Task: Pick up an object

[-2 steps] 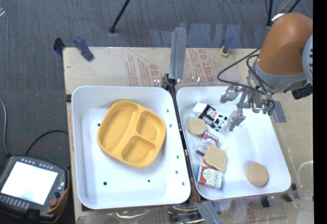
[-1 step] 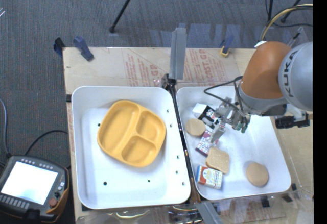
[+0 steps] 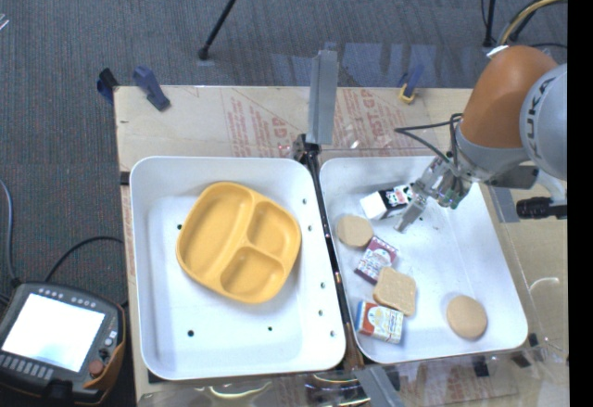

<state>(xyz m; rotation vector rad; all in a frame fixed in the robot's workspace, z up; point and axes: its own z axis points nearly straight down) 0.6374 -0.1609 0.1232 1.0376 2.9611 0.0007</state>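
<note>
My gripper hangs low over the upper middle of the right bin, angled down to the left. Just to its left lies a small white box with black and red print, very close to the gripper's tip; whether they touch I cannot tell. A round tan biscuit lies lower left of it. Below sit a maroon packet, a tan square cracker and a small printed carton. Another round tan biscuit rests near the bin's front right corner.
The left bin holds a yellow divided plate. A grey upright post stands behind the seam between the bins. The arm's orange band and cables hang over the right bin's far right corner.
</note>
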